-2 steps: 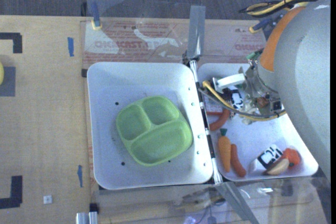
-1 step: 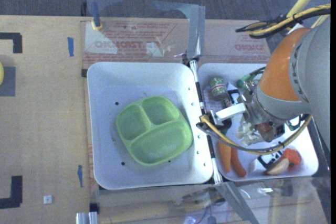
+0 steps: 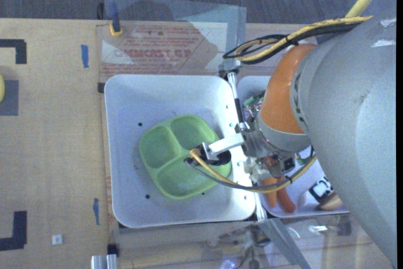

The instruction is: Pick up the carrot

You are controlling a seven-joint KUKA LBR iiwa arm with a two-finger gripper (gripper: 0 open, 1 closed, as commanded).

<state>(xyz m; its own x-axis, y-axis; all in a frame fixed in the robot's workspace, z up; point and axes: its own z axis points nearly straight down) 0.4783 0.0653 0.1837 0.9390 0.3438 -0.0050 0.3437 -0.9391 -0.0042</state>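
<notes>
The gripper (image 3: 258,172) hangs low over the divider between the two bins, its tip hidden under the wrist, so you cannot tell its state. The carrot (image 3: 281,193) lies just beside it in the right bin (image 3: 296,211), an orange stick partly under the arm. Expect it to be light, stiff and smooth, likely to roll; pinch it across its middle. The green plate (image 3: 173,154) sits in the left bin (image 3: 126,135).

Green divided plate (image 3: 173,151) in left bin (image 3: 126,110)
</notes>
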